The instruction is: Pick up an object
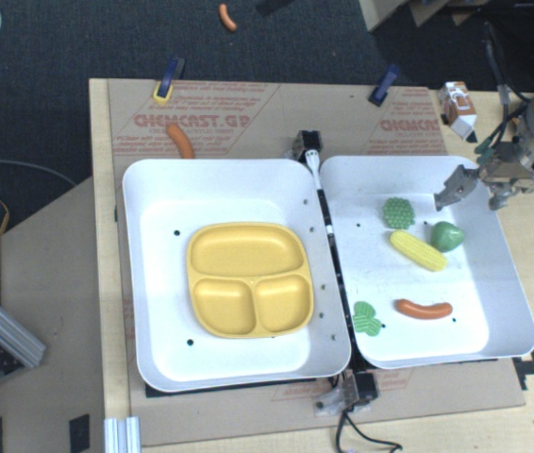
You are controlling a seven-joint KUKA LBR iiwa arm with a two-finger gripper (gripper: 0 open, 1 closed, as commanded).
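Evidently the pickable things lie in the right bin (503,253): a corn cob (418,250), a green pepper (447,236), a broccoli (398,212), a sausage (425,309) and a small green leafy piece (366,318). They look like light, stiff, smooth plastic toys, so likely slippery. The corn seems best gripped across its middle. The gripper (479,186) hovers over the bin's far right corner, near the pepper, fingers spread apart and grasping nothing. The left bin (154,253) holds a yellow tray (248,278).

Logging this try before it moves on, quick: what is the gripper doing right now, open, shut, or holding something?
Gripper: open, holding nothing, above the right white bin, near the green pepper-shaped toy.
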